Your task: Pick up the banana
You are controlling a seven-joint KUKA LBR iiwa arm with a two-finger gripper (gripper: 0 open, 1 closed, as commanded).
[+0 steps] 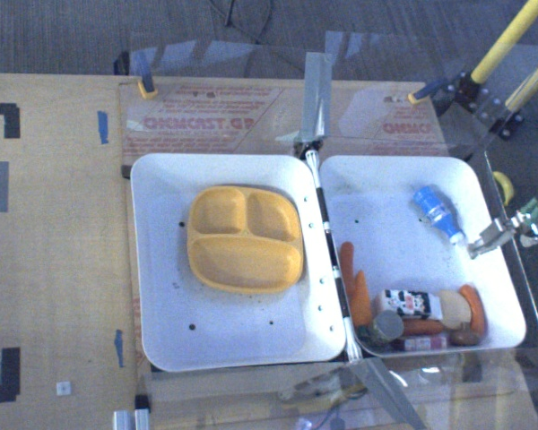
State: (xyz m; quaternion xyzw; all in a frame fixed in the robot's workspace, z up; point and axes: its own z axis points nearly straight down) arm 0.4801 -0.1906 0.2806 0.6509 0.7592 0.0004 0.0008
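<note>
Over the right rim of the right bin hangs my gripper, reaching in from the right edge of the camera view; whether it is released or clenched I cannot tell, and I see nothing held in it. Starting at the left, the left bin holds a yellow divided tray, lying about in its middle. Across the shared wall, the right bin has a long carrot lying along its left wall, with a shorter carrot just beside it. Near the front wall sits a grey round cap, touching a bottle with a black-and-white label that lies on its side. An orange-brown piece curls around that bottle's right end. Further back, well apart from this cluster, a blue bottle lies tilted, near my gripper but not touching it. At the right rim, just behind my gripper, there is a small yellow curved shape; it may be the banana, but it is too small for me to say.
</note>
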